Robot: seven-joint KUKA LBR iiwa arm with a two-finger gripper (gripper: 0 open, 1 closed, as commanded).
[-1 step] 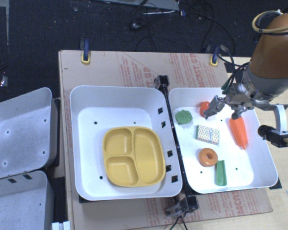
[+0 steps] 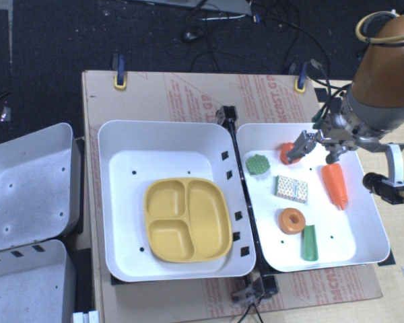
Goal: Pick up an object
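Overhead, the grey arm point(image 2: 380, 66) reaches in over the right bin point(image 2: 370, 244), its gripper point(image 2: 316, 147) spread open with nothing between the fingers. A small red object point(image 2: 286, 155) lies touching the left finger point(image 2: 299, 148); the orange carrot point(image 2: 335, 185) lies just below the right one. The left bin point(image 2: 121, 180) bears a yellow divided plate point(image 2: 187, 219). Farther down lie a patterned block point(image 2: 291, 189), green cylinder point(image 2: 310, 243), orange ring point(image 2: 292, 221) and green ball point(image 2: 257, 164).

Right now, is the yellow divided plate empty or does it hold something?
Empty. The yellow plate lies flat in the left bin, and all three of its compartments show only bare yellow surface.
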